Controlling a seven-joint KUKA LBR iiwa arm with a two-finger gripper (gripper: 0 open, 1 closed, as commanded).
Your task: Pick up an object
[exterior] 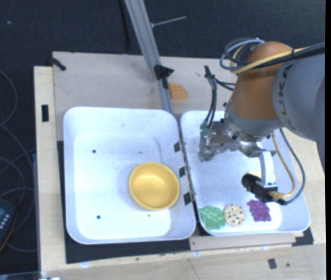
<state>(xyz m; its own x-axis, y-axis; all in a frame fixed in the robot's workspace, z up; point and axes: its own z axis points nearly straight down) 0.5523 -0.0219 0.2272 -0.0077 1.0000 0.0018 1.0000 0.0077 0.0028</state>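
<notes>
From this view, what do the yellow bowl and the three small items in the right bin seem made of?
The yellow bowl looks like smooth plastic, with a soft sheen. The green item, the cookie and the purple grapes look like moulded plastic or rubber toy food, matt; too small for certainty.

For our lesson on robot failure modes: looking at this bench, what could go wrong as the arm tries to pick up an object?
1. The gripper sits near the divider between the bins, apart from the green piece, cookie and purple piece, so a descent here may grab nothing.
2. Those three lie close together against the right bin's front wall, so fingers could strike the wall or nudge a neighbour.
</notes>
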